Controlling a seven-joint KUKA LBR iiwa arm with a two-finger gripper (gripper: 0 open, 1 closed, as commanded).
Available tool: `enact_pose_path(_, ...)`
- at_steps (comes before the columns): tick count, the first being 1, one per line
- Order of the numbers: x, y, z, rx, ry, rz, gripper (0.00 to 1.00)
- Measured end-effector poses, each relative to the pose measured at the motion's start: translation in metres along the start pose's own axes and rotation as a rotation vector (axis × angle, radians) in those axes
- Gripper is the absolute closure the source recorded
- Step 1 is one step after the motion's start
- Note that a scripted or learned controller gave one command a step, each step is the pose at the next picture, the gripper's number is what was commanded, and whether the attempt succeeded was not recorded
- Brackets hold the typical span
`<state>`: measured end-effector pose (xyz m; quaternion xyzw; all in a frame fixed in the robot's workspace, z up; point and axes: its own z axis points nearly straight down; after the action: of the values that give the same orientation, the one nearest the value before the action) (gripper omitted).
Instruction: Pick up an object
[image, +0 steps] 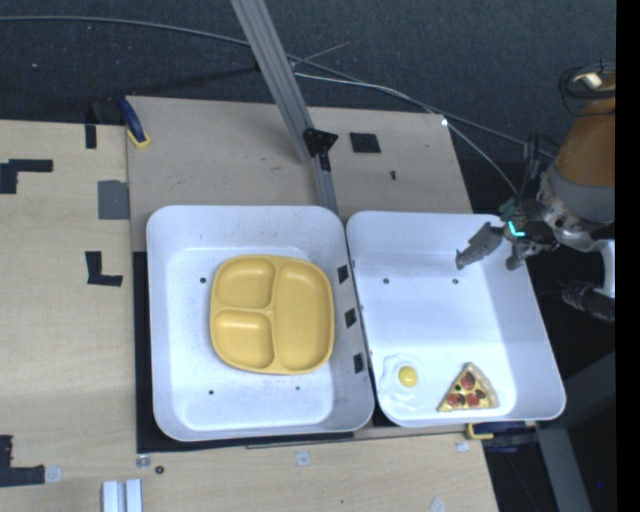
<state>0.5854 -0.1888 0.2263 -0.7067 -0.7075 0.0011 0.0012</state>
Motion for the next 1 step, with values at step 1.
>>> enact_pose_path(1,0.0000,0.0004,-0.0006,-0.002,-0.001,0.000,0.00)
